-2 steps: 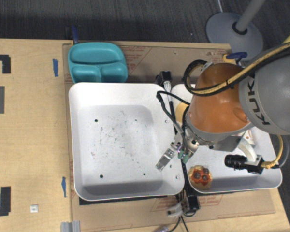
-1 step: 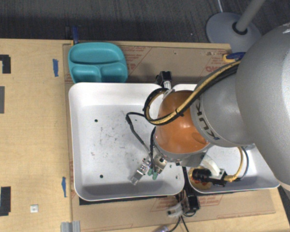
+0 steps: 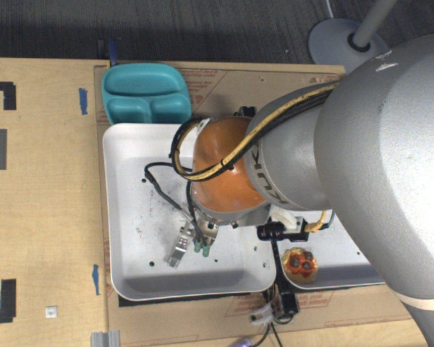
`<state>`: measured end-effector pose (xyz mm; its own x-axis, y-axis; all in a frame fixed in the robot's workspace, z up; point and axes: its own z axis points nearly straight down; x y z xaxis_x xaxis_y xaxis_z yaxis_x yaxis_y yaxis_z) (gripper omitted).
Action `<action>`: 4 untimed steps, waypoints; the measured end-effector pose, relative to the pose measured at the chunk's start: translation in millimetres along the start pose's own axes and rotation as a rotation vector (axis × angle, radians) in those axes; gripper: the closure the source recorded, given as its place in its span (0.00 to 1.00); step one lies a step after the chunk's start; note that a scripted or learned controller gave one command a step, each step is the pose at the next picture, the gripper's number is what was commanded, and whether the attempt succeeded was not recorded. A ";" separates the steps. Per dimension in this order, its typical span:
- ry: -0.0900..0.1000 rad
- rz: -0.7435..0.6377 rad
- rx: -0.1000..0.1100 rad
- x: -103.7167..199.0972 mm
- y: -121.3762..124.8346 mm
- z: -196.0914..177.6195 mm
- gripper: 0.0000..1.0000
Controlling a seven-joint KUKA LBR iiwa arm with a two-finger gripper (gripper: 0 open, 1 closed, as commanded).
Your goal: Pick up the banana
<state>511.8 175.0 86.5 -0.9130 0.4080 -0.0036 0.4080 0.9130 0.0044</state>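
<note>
The grey arm point(image 3: 362, 165) with its orange band looms over the left bin point(image 3: 126, 194). Below it, the tool point(image 3: 190, 248) hangs low inside the left bin's front half; whether it is apart or together I cannot tell. A small yellow-red object point(image 3: 300, 263), too unclear to identify, lies right of the left bin. A teal tray point(image 3: 146, 92) sits on the tabletop point(image 3: 43, 194) behind the left bin.

Bench point(image 3: 43, 215), tan board top, two white bins side by side.
Left bin point(image 3: 123, 194) sits mid-bench; right bin point(image 3: 340, 277) just beside it, mostly under the arm. Teal divided tray point(image 3: 146, 92) at far edge of left bin. Black and blue tape marks on bench, left side.
</note>
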 end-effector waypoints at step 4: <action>0.001 0.652 0.004 46.4 24.6 -41.4 0.00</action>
<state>479.3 216.3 127.9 -0.4784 0.8781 -0.0003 0.8781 0.4784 0.0013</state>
